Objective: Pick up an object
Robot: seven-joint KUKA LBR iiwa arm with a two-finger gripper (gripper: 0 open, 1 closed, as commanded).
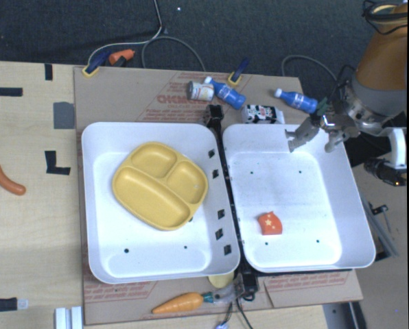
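A small orange-red object (pixel 270 223) lies on the floor of the right bin (pixel 342 204), toward its front. A yellow divided plate (pixel 161 184) rests in the left bin (pixel 98 204). My gripper (pixel 318 136) hangs over the back right corner of the right bin, well behind the orange-red object and apart from it. Its two grey fingers (pixel 300 137) are spread, with nothing between them.
Beyond the bins on the cardboard lie blue and white clamps (pixel 219 91), a blue bottle-like piece (pixel 297 101) and a black-and-white tag (pixel 263 114). A toy carrot (pixel 179 303) lies in front of the bins, and a toy sausage (pixel 7 179) far left.
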